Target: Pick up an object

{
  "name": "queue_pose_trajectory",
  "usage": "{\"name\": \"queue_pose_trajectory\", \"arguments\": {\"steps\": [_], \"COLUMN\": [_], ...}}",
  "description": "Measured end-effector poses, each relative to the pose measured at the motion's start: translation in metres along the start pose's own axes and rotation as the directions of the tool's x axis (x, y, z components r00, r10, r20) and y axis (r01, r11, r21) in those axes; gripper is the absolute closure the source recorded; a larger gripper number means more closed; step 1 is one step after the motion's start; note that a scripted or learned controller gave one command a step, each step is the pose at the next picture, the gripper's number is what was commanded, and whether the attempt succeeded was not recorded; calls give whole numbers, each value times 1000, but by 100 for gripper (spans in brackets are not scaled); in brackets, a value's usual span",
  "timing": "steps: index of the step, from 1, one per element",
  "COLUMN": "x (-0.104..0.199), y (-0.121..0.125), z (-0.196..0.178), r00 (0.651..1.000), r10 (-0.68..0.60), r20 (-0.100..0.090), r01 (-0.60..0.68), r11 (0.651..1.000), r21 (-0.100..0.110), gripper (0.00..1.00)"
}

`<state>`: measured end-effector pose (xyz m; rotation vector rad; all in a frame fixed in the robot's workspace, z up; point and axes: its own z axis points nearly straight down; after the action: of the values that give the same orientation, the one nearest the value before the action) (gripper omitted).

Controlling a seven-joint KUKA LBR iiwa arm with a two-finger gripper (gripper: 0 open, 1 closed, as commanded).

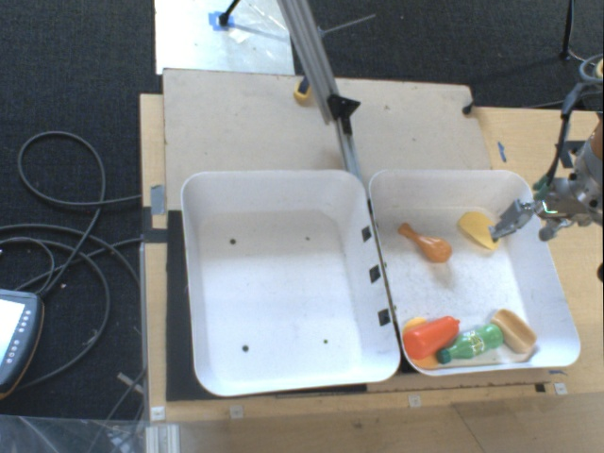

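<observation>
Two shallow white bins side by side: left bin [203, 281], right bin [555, 295]. Gripper [515, 219] low over the right bin's far right corner, at the right edge of the yellow piece [477, 229], seemingly touching it; how wide open, and whether anything is held, impossible to tell at this size. Nearby, well clear of the wall, an orange drumstick [427, 243]; crowded along the near wall, a red pepper [432, 332], a green bottle [472, 343] and a tan bun [515, 330]. Likely target: the yellow piece. Probable failures: an off-centre close merely nudging the piece toward the drumstick; a slip off its curved, slanted surface during the lift; a scrape against the bin wall close behind, given so little room on that side.
</observation>
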<state>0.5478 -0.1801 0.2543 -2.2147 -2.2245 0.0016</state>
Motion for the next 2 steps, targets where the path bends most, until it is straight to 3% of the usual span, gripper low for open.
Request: {"name": "queue_pose_trajectory", "arguments": {"steps": [1, 2], "x": [0, 9], "y": [1, -5], "z": [-2, 50], "r00": [1000, 1000], "r10": [0, 3], "r20": [1, 0], "r01": [0, -3], "r11": [1000, 1000], "r21": [-4, 1], "gripper": [0, 0]}}
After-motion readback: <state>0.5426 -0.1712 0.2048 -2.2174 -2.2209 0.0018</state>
